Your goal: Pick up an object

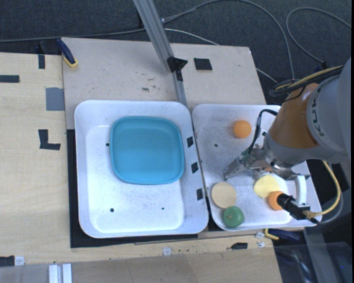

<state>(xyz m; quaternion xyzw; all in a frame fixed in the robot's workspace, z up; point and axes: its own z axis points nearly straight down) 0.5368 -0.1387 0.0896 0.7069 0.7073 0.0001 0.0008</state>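
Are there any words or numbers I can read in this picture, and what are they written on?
None. The blue plate, the two white bins, the orange ball, the green ball and the arm bear no readable writing. The black squares on the bench are plain marks, not letters.

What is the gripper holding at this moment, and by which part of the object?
Nothing is held. The gripper hangs open over bare floor of the right bin, apart from the orange ball and the tan disc.

The arm (318,117) runs off the right edge and covers part of the right bin (215,119).
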